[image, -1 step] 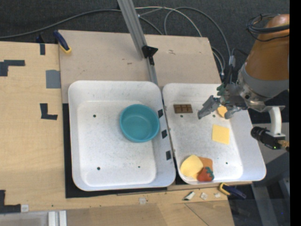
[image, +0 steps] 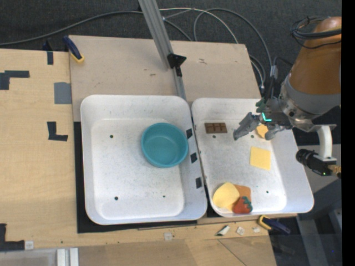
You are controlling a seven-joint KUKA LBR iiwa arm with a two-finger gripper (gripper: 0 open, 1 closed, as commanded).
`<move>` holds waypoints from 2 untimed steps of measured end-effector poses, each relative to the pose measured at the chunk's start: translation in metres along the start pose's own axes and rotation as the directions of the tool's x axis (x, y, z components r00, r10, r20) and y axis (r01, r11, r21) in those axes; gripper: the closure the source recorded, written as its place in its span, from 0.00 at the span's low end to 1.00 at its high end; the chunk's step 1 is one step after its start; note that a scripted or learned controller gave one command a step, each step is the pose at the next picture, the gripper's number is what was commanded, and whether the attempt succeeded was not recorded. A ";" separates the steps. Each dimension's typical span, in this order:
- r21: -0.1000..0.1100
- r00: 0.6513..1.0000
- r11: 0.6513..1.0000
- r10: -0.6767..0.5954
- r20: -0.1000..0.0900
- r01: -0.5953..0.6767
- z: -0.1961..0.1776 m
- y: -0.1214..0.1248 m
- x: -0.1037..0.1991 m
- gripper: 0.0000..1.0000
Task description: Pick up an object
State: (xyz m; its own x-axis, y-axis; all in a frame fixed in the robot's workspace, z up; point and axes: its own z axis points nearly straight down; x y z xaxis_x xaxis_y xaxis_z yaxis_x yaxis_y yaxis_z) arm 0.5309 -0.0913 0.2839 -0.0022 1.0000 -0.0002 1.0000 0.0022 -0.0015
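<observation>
Jaws (image: 256, 127) spread wide over right bin (image: 288, 201), empty; flat cheese slice (image: 260, 158) nearby, fingers likely skid off it.

Teal bowl (image: 164, 144), yellow square (image: 260, 158), brown bar (image: 216, 128).

You get even, fairly bright overhead light here, soft enough that shadows stay faint. The two white bins (image: 133, 107) come close to washing out, though their speckle still reads. The teal bowl (image: 164, 144) casts only a thin shadow. Your picture is slightly soft overall, grainy on the dark floor (image: 55, 10) at the top.
</observation>
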 end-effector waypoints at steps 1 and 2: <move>0.006 1.000 1.000 0.001 -0.001 -0.001 0.059 -0.006 0.008 0.00; 0.007 1.000 1.000 0.002 -0.001 -0.002 0.119 -0.012 0.001 0.00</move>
State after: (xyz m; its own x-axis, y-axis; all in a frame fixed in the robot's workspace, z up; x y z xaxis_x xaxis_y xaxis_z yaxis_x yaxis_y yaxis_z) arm 0.5186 -0.0906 0.1653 0.0000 1.0000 0.0005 1.0000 0.0000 -0.0086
